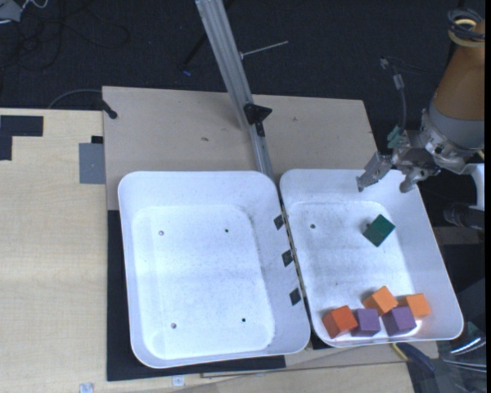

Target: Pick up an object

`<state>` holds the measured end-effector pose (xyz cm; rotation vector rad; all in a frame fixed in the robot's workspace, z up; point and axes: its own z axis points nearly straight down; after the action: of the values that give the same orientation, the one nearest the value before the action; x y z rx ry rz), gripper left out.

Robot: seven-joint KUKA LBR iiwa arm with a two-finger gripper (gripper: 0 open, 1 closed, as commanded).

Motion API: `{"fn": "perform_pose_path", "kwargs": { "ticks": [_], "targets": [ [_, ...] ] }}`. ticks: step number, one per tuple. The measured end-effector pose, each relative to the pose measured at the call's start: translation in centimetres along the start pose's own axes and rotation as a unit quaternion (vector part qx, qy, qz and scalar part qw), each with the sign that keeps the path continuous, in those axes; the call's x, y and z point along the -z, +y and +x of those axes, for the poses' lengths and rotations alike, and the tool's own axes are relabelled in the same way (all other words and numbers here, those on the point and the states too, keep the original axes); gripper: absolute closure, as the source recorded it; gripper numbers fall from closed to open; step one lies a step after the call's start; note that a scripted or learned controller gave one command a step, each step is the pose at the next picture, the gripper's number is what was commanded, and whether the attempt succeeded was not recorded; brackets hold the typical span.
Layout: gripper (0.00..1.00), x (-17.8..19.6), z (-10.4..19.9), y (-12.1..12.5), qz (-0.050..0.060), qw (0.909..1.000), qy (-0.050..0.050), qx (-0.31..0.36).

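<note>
While the gripper (390, 173) is hovering over the far rim of the right bin (442, 252), you're seeing its fingers spread, grasping nothing. The green block (380, 229) is sitting alone mid-bin, easiest pick; orange and purple blocks (376, 311) are crowding the near wall.

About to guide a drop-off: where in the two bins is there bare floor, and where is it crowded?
The left bin has bare floor throughout. In the right bin, the stretch between the green block and the divider is free. Its near edge is crowded with orange and purple blocks.
</note>
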<state>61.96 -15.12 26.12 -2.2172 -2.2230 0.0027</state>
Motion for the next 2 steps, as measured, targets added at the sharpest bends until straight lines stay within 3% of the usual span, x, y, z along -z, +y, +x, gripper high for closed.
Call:
{"fn": "perform_pose_path", "kwargs": {
  "ticks": [1,2],
  "targets": [
    [0.0,-8.3,-5.7,-1.7,0.004,1.0,0.0,-0.004],
    [0.0,-14.7,-5.4,-0.7,-0.003,1.0,-0.001,-0.002]
  ]
}}
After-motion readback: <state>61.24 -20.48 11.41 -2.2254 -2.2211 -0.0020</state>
